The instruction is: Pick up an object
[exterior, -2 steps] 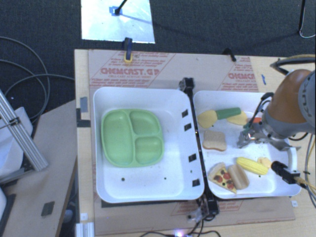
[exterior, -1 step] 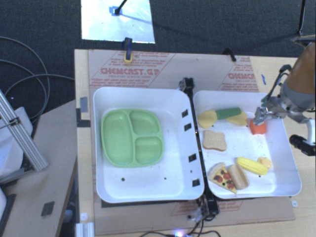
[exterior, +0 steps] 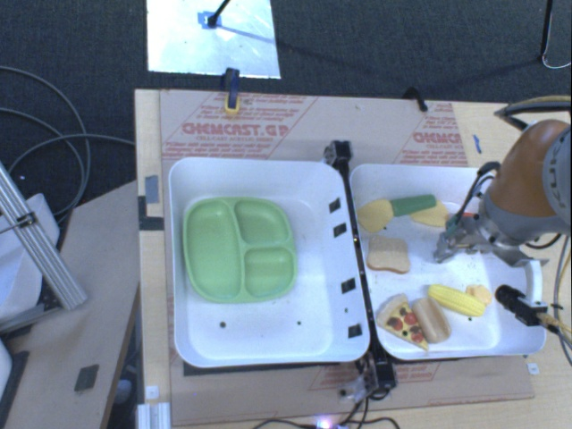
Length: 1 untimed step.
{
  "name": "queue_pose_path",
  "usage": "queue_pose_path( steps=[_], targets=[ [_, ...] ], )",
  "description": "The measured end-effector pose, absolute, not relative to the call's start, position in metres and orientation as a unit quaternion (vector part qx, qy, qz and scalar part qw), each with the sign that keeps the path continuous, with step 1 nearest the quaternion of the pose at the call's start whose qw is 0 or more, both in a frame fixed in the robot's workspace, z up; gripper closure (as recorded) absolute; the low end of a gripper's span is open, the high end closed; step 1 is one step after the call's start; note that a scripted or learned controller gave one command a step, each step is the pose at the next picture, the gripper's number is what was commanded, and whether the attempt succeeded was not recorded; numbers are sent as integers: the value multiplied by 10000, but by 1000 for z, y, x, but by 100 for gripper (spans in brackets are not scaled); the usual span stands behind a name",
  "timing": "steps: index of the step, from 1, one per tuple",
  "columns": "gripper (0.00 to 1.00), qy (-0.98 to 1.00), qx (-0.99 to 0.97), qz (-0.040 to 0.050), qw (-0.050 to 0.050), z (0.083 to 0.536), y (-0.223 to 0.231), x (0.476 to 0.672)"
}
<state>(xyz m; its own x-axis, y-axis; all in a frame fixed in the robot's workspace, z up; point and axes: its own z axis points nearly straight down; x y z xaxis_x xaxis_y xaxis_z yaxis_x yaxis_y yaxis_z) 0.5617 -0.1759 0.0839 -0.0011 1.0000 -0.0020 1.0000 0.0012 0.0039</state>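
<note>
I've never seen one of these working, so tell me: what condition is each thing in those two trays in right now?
Green plate: flat, left tray.
Bread slice: flat, untouched.
Pizza slice: lying beside the hot dog.
Corn cob: on its side.
Gripper: low in the right tray, holding nothing I can see.

You've got two white bins side by side. Left bin (exterior: 188, 239): green divided tray (exterior: 239, 248) twd its left edge. Right bin (exterior: 509, 333): bread slice (exterior: 389, 255) nr its left edge, pizza slice (exterior: 404, 319) and hot dog (exterior: 433, 319) by the front edge, corn cob (exterior: 458, 299) alongside. Gripper (exterior: 447, 247) sits low mid-bin, w/ arm (exterior: 532, 186) over the right edge.
</note>
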Motion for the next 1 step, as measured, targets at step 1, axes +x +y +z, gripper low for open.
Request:
queue_pose_path(
  steps=[1],
  targets=[
    [100, 7081, 7061, 19, 32, 96, -177, 564]
  ],
)
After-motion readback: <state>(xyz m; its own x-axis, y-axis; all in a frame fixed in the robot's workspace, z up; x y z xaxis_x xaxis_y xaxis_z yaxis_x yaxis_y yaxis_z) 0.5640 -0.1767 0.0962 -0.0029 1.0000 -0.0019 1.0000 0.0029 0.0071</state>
